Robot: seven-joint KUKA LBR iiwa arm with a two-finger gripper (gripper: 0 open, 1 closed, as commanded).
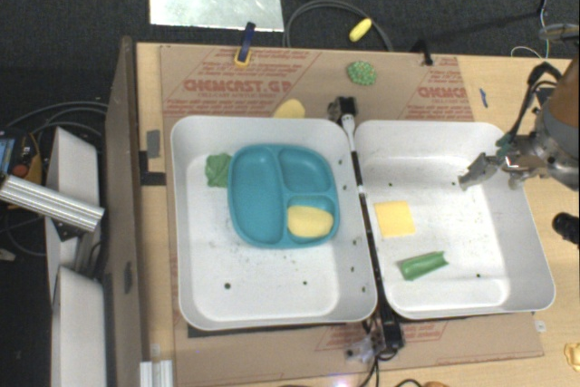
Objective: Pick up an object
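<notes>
From my station I see the gripper point(478, 169) reaching in over the right bin's point(453, 140) far right side, hanging above bare white floor; I cannot tell how it is set from here. Nothing sits between its tips. The yellow square block point(394, 218) lies flat on that bin's left half, near the divider, and a green pepper-like piece point(422, 264) lies just in front of it, both well apart from the gripper. In the left bin point(195, 195) a blue divided plate point(272, 195) holds a yellow lemon-like piece point(310, 220) in its near right compartment, with a green leafy piece point(217, 169) touching the plate's left edge.
</notes>
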